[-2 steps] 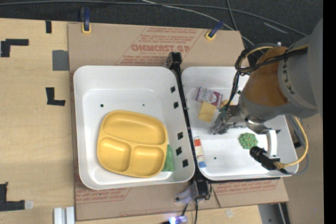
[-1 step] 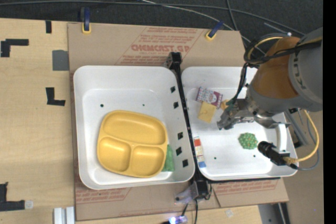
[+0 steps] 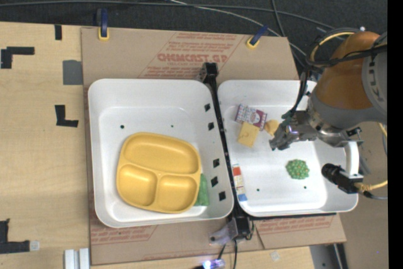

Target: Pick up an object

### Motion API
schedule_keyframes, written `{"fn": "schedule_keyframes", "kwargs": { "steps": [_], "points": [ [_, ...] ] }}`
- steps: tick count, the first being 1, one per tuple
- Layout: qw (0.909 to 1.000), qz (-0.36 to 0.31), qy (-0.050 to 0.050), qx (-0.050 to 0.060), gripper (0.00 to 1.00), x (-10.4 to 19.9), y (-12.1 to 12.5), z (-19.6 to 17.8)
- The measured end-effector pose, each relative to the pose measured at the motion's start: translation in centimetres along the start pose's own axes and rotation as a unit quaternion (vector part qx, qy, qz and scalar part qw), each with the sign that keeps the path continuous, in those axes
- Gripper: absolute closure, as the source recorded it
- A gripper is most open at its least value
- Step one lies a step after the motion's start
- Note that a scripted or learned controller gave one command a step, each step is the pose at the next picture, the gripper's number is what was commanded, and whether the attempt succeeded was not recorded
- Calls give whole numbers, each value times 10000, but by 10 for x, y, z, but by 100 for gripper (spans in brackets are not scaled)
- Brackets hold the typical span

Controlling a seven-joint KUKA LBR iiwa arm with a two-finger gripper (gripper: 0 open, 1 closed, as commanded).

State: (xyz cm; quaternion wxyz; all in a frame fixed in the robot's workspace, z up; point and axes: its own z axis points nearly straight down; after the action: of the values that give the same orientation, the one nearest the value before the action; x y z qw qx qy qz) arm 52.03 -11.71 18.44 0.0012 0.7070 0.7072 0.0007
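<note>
Claw [image 3: 281, 139] hangs over the right bin [image 3: 315, 201] - can't tell its state - nearest is the yellow block [image 3: 248, 135], looks light and stiff, grab its flat sides

Bare floor between cheese wedge [image 3: 247, 135] and green ball [image 3: 298, 169].

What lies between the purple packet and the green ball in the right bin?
In the camera view, the gripper lies between the purple packet and the green ball, over bare bin floor. The yellow block sits just left of that line.
</note>
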Motion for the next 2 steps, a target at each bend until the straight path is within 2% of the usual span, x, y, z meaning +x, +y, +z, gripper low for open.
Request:
{"fn": "schedule_keyframes", "kwargs": {
  "steps": [1, 2],
  "points": [
    [10000, -6, -2, -10, 100, 2, -7, -59],
    [10000, -30, 11, 14, 100, 47, 11, -64]
  ]
}}
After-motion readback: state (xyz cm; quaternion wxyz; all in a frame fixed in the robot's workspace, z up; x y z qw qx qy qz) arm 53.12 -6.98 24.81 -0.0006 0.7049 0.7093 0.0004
